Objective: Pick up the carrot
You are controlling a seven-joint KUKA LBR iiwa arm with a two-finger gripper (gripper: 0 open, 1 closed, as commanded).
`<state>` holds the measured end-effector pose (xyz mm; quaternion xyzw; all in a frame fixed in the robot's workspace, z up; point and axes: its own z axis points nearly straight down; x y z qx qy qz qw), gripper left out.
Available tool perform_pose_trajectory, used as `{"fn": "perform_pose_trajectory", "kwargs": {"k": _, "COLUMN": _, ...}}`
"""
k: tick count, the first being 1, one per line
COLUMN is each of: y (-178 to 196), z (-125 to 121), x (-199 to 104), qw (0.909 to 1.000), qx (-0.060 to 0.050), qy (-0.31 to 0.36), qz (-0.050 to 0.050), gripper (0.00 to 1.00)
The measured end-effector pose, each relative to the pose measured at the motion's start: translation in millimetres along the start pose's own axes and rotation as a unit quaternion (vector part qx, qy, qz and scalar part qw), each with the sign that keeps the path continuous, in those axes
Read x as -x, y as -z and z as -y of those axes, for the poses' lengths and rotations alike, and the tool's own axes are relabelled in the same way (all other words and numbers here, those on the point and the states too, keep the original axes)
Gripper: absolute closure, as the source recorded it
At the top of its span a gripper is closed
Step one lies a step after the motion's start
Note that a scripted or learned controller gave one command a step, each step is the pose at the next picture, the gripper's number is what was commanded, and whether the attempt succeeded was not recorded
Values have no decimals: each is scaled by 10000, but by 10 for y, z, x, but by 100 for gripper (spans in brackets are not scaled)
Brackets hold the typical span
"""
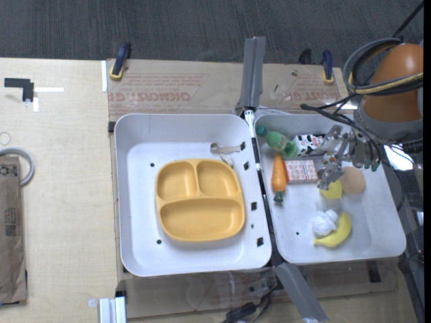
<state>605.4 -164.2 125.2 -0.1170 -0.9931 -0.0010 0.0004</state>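
Note:
The carrot (pixel 279 174) is orange with a green tip. It lies lengthwise near the left wall of the right bin (pixel 377 247). My gripper (pixel 330 173) hangs over the middle of that bin, to the right of the carrot and apart from it, above a small pink box (pixel 300 171) and a yellow piece (pixel 330 190). Nothing orange sits at the gripper.
The right bin also holds a green bottle (pixel 277 140), a cow-patterned item (pixel 310 142), an egg-coloured ball (pixel 353 180), a banana (pixel 337 233) and a white crumpled item (pixel 326 221). A yellow divided plate (pixel 199 200) sits in the left bin (pixel 135 180).

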Motion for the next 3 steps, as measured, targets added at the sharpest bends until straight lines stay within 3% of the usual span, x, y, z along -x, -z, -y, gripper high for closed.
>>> {"fn": "perform_pose_trajectory", "kwargs": {"k": 1, "y": 2150, "z": 234, "x": -138, "qw": 9984, "qx": -13, "qy": -572, "qz": 29, "gripper": 0}}
{"fn": "perform_pose_trajectory", "kwargs": {"k": 2, "y": 3172, "z": 417, "x": -791, "qw": 9955, "qx": -15, "qy": 950, "qz": 28, "gripper": 0}}
{"fn": "perform_pose_trajectory", "kwargs": {"k": 3, "y": 3171, "z": 771, "x": -1064, "qw": 9566, "qx": -13, "qy": 2914, "qz": 19, "gripper": 0}}
